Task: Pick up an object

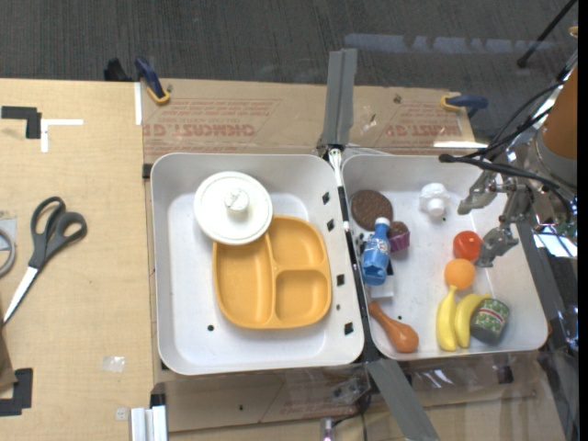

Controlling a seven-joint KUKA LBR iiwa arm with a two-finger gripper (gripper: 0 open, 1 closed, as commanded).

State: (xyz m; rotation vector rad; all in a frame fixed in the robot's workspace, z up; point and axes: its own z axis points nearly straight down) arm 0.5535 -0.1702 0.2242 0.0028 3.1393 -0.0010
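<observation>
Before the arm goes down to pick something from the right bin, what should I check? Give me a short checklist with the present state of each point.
1. Two-finger gripper above the right white bin: ok.
2. Fingers spread and holding nothing: ok.
3. A target close by: round red object and orange ball just left of the fingers: ok.
4. Room around the target: orange ball lies close to the yellow bananas: not ok.
5. Gripper height above the objects: cannot tell.
6. Dark cables away from the bin: ok.

Pincer (pixel 488 220) hangs low at right — fingers spread, empty.
</observation>
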